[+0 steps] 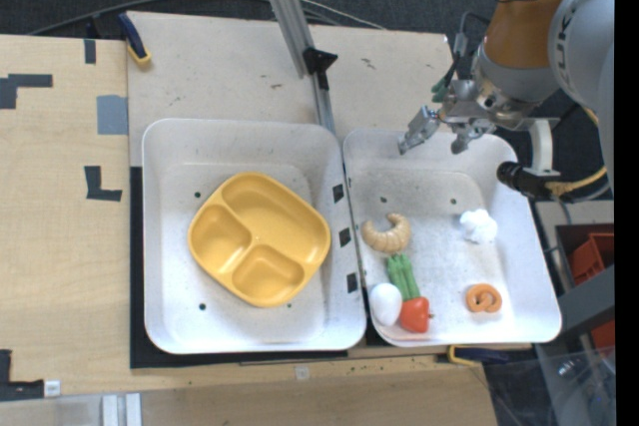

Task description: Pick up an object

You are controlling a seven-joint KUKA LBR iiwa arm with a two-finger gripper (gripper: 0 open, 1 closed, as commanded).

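A white egg (384, 299) and red tomato (415, 313) lie at the right bin's (519, 214) near edge, beside a croissant (387, 233); the jaws (434, 137) hang spread wide, holding nothing, over the far rim.

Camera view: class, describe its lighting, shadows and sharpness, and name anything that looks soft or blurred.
Camera view: even, diffuse light, with no harsh glare on the white bins; the yellow divided plate casts only a faint shadow; the croissant and white egg look slightly soft; the claw is a little blurred.
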